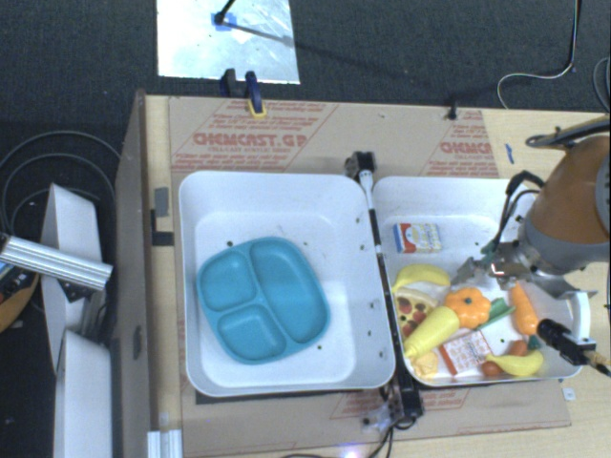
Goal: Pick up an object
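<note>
The right bin (449,203) holds a pile of toy food. In it lie an orange pumpkin (468,305), a carrot (523,311), a yellow squash (434,329), a yellow lemon-like piece (421,277), a pizza slice (411,309), a banana (516,364), a red-and-white packet (465,353) and a small white carton (418,237). My gripper (489,267) hangs low over the right bin, just above the pumpkin and left of the carrot. The grey wrist (563,251) and orange band (573,194) reach in from the right and hide part of the bin's right side.
The left bin (220,194) carries a blue divided plate (263,299). A ridge (377,246) separates the two bins. A black part of the arm (563,340) sticks out over the right bin's lower right corner. Cardboard (315,132) lies behind the bins.
</note>
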Robot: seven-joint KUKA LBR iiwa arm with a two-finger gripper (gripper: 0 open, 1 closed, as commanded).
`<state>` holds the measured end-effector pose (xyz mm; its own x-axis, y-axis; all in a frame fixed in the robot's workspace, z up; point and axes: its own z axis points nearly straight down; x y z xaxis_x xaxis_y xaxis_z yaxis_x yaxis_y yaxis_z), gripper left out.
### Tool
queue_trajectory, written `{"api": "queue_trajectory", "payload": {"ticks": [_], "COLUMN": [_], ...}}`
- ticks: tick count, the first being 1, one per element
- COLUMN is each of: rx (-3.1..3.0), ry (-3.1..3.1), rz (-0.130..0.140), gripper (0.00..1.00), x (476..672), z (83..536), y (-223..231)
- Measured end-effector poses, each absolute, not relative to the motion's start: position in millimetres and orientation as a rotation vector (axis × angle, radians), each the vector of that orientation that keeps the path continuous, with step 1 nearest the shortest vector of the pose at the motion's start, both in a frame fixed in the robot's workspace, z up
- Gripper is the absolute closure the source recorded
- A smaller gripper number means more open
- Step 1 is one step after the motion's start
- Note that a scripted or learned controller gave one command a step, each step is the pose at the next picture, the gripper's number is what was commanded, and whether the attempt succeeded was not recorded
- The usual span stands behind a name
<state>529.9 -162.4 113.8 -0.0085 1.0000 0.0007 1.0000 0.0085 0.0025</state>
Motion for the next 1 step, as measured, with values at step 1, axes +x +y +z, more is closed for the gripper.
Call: {"api": "queue_trajectory", "payload": {"ticks": [1], "rx": [2.215], "ry": [2.22], "rz": [0.005], "gripper": [0.0], "x": [507.9], "z": [84.7], "y": [-146.0]}}
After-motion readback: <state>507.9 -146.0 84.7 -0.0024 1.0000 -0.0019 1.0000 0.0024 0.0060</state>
